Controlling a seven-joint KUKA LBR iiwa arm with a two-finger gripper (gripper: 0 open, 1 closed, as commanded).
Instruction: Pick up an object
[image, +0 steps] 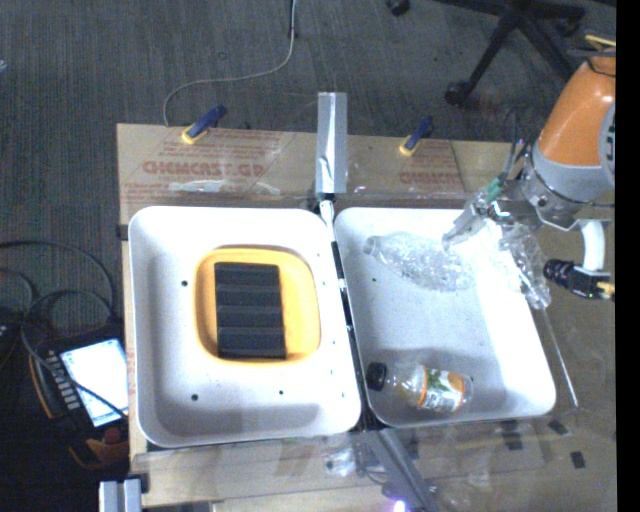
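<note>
The claw hangs over the right bin's far right corner; whether it is released or clenched I cannot tell. Just to its left lies a crumpled clear plastic bottle, long axis slanting left to right. A second, labelled bottle rests near the front edge, well apart.

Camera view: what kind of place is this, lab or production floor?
Probably a robotics lab: two white bins sit on a plywood bench held with clamps, over grey carpet with loose cables and an office chair base.
</note>
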